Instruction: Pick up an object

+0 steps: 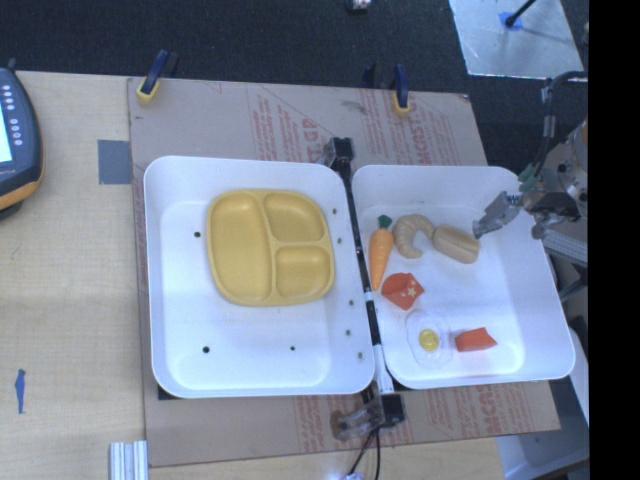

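Observation:
The right bin [520, 298] holds several toy foods: an orange carrot [380, 251], a pale curled croissant [412, 233], a tan bread roll [455, 244], a red strawberry-like piece [402, 290], a fried egg [428, 340] and an orange-red wedge [475, 340]. My gripper [515, 223] hangs over the bin's upper right part, just right of the bread roll and apart from it. Its two grey fingers stand spread, with only white bin floor between them.
The left bin [180, 348] carries a yellow divided plate [268, 246]. Clamps [400, 90] hold the cardboard at the back. A handheld controller [15, 138] lies at the far left of the bench. The bins' shared wall [360, 268] runs beside the carrot.

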Action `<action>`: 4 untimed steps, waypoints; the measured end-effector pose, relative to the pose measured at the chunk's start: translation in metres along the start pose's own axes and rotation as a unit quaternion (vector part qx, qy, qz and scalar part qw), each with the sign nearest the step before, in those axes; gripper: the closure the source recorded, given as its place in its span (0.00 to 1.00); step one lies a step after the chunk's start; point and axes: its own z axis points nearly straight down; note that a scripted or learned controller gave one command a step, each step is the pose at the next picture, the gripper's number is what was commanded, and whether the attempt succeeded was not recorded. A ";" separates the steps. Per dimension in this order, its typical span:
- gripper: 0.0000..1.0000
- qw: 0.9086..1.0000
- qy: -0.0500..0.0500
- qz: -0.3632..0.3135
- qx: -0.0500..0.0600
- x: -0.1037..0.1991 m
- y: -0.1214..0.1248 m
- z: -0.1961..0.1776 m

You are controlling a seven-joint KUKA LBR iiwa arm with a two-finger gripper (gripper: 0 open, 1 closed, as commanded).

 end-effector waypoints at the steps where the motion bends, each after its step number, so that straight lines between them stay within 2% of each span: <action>1: 0.00 1.000 0.000 -0.003 0.001 -0.007 0.045 0.077; 2: 0.00 1.000 0.001 -0.003 0.002 0.078 0.047 0.116; 3: 0.00 1.000 0.000 -0.001 -0.006 0.072 0.069 0.156; 4: 1.00 1.000 -0.002 -0.001 -0.006 0.070 0.069 0.143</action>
